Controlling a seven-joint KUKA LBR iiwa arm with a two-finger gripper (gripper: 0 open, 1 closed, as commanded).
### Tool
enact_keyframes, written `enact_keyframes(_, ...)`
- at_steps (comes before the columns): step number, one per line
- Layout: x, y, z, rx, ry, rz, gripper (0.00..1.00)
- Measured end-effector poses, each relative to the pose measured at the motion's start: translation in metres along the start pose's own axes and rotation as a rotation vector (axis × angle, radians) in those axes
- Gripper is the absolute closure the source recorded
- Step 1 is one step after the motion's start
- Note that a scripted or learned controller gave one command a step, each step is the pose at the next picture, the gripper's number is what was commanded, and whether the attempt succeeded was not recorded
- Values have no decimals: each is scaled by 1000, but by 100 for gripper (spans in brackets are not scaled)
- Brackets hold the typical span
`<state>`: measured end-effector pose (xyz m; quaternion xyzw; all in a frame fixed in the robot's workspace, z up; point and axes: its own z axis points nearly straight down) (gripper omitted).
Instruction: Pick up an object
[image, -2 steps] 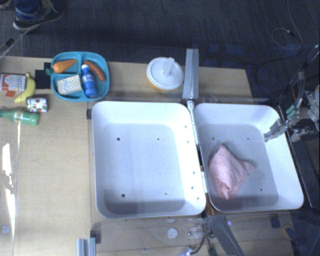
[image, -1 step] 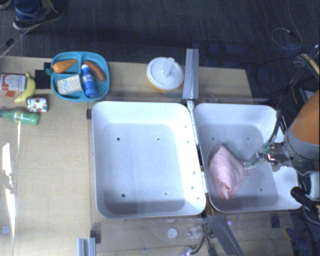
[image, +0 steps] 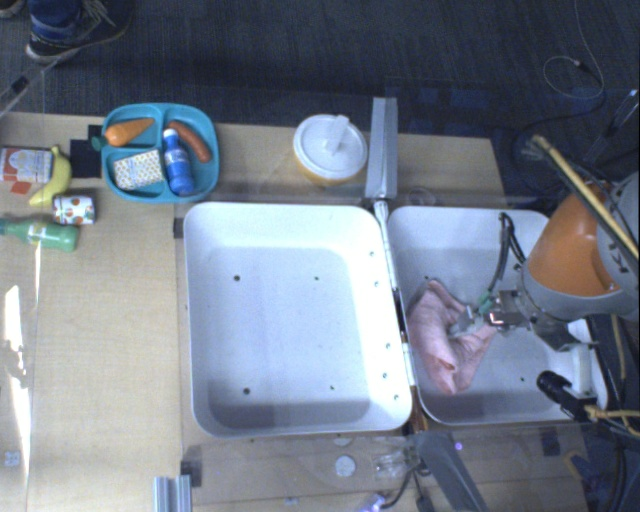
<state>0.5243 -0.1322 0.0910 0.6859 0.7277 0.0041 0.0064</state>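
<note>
A pale wooden worktop (image: 100, 330) is seen from above, bearing two white bins. In the right bin (image: 450, 250), a crumpled pink cloth (image: 440, 335) is met by the jaws (image: 468, 322) of the grey-and-orange arm (image: 570, 265); whether cloth is pinched between them cannot be told. A blue divided tray (image: 205, 165) is set at rear left.

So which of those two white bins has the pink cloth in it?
The right bin, the one the hand reaches into. The pink cloth lies by its left wall; the left bin has none.
</note>
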Motion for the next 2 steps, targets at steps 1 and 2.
enact_keyframes(1, 1, 5, -11, -7, 2, -2, 100)
enact_keyframes(2, 56, 5, -91, 17, 4, 102, 100)
